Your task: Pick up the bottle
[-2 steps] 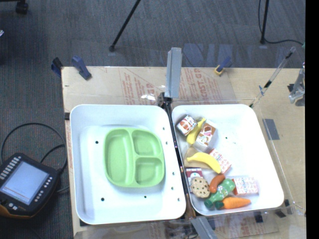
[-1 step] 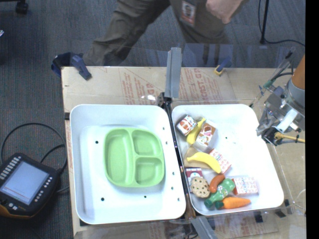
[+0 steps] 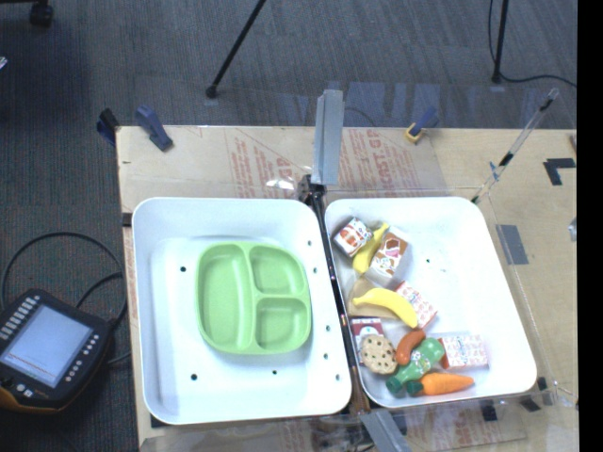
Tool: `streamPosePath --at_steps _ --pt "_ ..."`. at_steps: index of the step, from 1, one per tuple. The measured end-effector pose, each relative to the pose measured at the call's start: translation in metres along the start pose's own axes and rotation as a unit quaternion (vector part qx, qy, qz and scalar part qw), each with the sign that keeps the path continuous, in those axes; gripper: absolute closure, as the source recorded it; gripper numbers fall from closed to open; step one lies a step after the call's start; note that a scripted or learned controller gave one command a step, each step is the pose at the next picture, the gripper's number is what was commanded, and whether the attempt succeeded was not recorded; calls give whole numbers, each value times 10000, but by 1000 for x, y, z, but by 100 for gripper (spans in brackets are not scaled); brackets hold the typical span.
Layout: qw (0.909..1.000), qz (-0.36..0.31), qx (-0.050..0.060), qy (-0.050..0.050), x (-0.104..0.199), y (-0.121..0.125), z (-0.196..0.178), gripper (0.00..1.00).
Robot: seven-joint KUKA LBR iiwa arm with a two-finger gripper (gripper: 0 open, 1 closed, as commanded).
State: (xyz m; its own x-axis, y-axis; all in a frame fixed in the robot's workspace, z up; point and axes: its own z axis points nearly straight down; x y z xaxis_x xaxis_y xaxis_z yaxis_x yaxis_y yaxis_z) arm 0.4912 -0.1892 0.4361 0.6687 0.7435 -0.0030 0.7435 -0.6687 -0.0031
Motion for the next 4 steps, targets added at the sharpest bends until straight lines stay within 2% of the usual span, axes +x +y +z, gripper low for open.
streamPosePath --at_steps 1,2,3,4 --pt "9845 1754 26 -6 17 -37 168 100" --pt "9855 1695 30 5 30 -48 350 100" --pt "9765 2157 33 -10 70 -85 351 100" --pt "9565 2917 13 -4 133 -58 250 100"
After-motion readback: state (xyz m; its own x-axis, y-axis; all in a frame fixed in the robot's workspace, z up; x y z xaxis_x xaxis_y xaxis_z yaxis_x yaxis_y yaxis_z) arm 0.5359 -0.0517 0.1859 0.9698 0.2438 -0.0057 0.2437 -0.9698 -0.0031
